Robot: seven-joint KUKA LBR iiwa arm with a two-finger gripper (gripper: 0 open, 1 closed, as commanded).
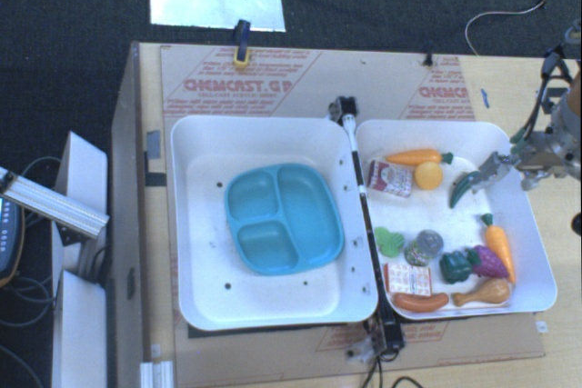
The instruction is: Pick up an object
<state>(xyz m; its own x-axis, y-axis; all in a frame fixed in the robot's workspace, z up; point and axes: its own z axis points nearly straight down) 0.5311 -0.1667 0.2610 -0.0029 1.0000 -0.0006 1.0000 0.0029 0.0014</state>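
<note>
Table [300, 82]: a tan board with red printed lettering carries two shallow white bins side by side; a small yellow and black clamp [241, 45] sits at its far edge.
Left bin [205, 195]: a white plastic tub holding a light blue plastic plate with three compartments [284, 218], lying flat near the middle.
Right bin [523, 223]: a white plastic tub full of toy food.
Far row of right bin: a red and white printed packet [389, 178] lies by the left wall; just behind it lies an orange toy carrot with a green tip [418, 157]; a round yellow toy fruit [427, 176] touches the packet's right side.
Green pepper [463, 187]: a dark green curved toy pepper, right of the yellow fruit, lying just at the tip of the arm's tool.
Near row of right bin: a light green leafy toy [389, 242], a grey round metal can [426, 244], a red toy sausage [420, 303], a dark green broccoli toy [456, 266], a purple grape bunch [489, 262], a brown toy drumstick [485, 292] and a second orange carrot [498, 245] crowd together.
Gripper [486, 170]: a grey tool reaching in from the right over the right bin's far part, next to the green pepper.
Jaws: too small and blurred to tell whether they are apart or closed, or whether they grip anything.
</note>
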